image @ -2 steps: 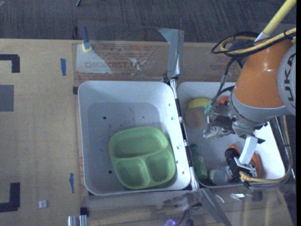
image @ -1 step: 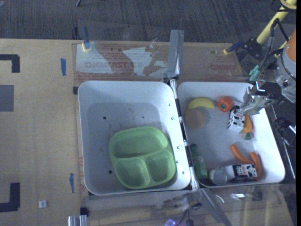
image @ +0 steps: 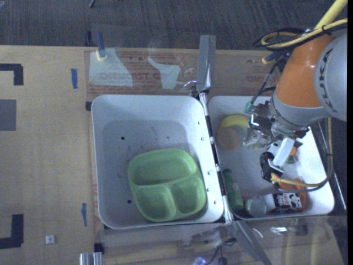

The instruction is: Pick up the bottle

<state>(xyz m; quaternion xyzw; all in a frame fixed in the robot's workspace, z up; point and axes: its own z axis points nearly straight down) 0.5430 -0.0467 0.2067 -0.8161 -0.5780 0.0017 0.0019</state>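
Roughly: two bins (image: pixel 105 115), one green bottle (image: pixel 234 190), one tray (image: pixel 165 184).

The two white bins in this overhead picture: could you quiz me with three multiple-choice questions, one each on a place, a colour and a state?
1. Where is the green plastic bottle?
A. Right white bin
B. Left white bin
C. The floor

2. What colour is the divided plastic tray?
A. Red
B. Light green
C. Blue

3. How does the bottle rest?
A. Upright
B. Lying down
C. Lifted clear

Answers: 1 A, it lies along that bin's left wall. 2 B, plainly pale green. 3 B, lying lengthwise on the bin floor.
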